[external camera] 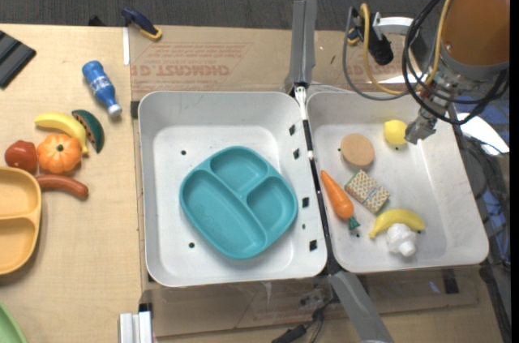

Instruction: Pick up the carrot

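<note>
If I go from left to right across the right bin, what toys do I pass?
Carrot → round cookie → patterned block → lemon, with the gripper right next to it. The banana and white thing overlap the others sideways, so I left them out.

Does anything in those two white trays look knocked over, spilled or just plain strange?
Nothing looks spilled or broken. The carrot lies slantwise against the left wall of the right tray, beside a patterned block and a banana. The teal divided plate sits askew in the left tray.
</note>
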You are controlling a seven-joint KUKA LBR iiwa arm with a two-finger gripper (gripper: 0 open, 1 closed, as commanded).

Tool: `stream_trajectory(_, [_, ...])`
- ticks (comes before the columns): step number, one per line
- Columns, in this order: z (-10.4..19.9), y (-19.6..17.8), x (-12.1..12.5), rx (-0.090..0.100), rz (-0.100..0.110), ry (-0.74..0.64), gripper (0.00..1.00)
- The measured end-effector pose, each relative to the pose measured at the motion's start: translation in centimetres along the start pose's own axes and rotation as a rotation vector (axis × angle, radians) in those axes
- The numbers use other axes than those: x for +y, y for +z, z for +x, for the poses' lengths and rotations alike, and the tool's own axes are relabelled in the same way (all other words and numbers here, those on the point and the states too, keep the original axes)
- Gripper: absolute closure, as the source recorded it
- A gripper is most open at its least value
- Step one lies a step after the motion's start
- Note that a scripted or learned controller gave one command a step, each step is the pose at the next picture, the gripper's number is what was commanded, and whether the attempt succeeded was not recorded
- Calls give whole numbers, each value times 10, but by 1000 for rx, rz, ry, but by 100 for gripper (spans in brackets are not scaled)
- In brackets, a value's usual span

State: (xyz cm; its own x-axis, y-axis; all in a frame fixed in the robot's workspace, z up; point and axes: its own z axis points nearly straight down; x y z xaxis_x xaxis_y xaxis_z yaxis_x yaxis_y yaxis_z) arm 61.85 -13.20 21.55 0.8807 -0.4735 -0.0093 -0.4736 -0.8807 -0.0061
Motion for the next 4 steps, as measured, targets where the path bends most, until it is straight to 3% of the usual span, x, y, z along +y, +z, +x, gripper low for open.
stream_trajectory(1, [-22, 16, -101, -1, -3, 296, 100])
stream_trajectory(2, [4, 28, -51, -1, -3, 67, 100])
stream_trajectory(3, [-11, 29, -59, 0, -2, -292, 100])
stream_trajectory(4, [-34, 29, -54, -3, -3, -61, 100])
